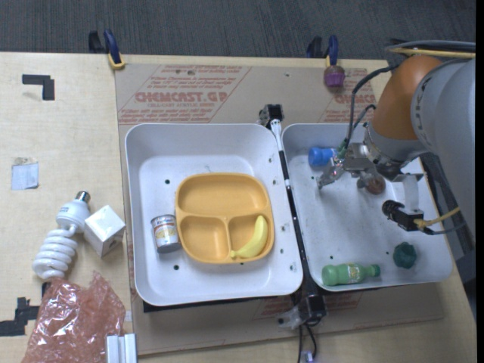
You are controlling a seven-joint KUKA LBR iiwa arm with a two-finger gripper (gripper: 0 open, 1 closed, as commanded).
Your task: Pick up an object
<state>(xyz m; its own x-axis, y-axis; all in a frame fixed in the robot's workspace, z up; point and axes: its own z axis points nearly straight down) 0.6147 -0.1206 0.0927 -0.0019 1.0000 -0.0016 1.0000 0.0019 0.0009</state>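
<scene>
Reaching into right bin (423,274), gripper (333,171) hovering beside blue object (321,156).
Can't tell my grip state; wrist is hiding it. Brown thing (373,183) half covered; green bottle (350,274) lying near front wall.

The right bin's (333,225) middle lies open; a bottle (350,274) and green ball (405,255) crowd its near edge.

- Green bottle (351,274), yellow label, lies on its side at the right bin's 6 o'clock.
- Dark green round object (405,255) sits at 4 o'clock.
- Blue object (321,157) rests at 10 o'clock.
</scene>
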